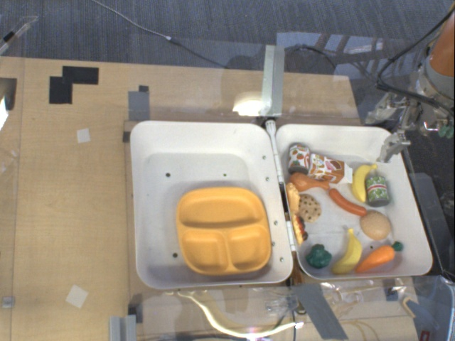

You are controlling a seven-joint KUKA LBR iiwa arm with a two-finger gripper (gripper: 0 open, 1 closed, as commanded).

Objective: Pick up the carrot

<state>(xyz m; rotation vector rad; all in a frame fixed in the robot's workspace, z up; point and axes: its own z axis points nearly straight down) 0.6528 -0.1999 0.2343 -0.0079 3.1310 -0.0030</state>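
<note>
The hand (395, 144) hangs at the far right edge of the right bin (425, 233), just above its rim; whether it is released or clenched cannot be told at this scale, and nothing is seen grasped in it. The carrot (377, 258) lies well apart from the hand, toward the viewer and slightly to the camera's left of it, in the near right corner of the same bin. Its long axis runs roughly along the bin's near wall, tilted slightly upward toward its green top (397, 246). The pick is judged not yet begun. Between the hand and the carrot lie a green-labelled can (377, 189) against a small banana (361, 179), then a pale round roll (375, 226). Immediately beside the carrot's tip, away from the hand, lies a second banana (348, 253), then a broccoli piece (318, 256); a close approach risks nudging these. The left bin (153, 190), farther from the hand, holds a yellow divided tray (223, 229).
</note>
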